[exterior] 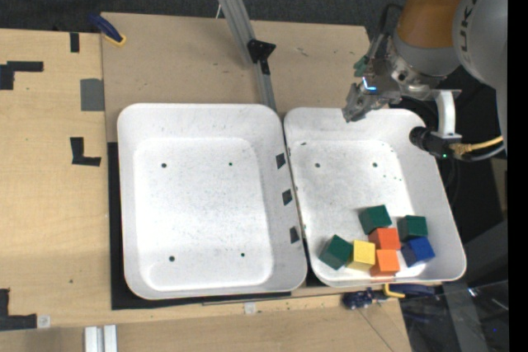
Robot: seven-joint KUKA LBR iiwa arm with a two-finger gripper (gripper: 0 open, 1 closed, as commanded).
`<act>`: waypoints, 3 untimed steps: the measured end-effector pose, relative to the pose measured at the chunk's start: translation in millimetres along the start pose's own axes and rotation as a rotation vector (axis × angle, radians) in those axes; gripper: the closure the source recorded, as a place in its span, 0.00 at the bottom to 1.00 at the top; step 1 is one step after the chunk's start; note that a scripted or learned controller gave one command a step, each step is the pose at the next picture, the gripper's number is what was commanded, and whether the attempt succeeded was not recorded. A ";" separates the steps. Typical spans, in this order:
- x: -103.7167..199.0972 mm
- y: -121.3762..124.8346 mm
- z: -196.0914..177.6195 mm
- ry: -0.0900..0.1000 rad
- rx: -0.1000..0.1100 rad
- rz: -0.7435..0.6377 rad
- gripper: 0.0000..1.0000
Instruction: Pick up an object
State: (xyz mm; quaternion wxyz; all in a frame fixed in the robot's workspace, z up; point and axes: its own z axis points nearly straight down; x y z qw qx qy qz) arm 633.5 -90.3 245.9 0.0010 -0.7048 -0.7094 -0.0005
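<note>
Several small blocks lie clustered in the near right corner of the right bin: a dark green one, a yellow one, two orange ones, another green one, a third green one and a blue one. My gripper hangs over the far rim of the right bin, well away from the blocks. Nothing shows between its tips.
The left bin sits beside the right one. A slanted metal pole rises behind the bins. Black tape marks and a grey patch lie on the bench at the left. A blue clip sits at the bench's front edge.
</note>
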 end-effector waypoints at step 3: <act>147.1 -37.2 6.9 -0.001 0.002 0.000 1.00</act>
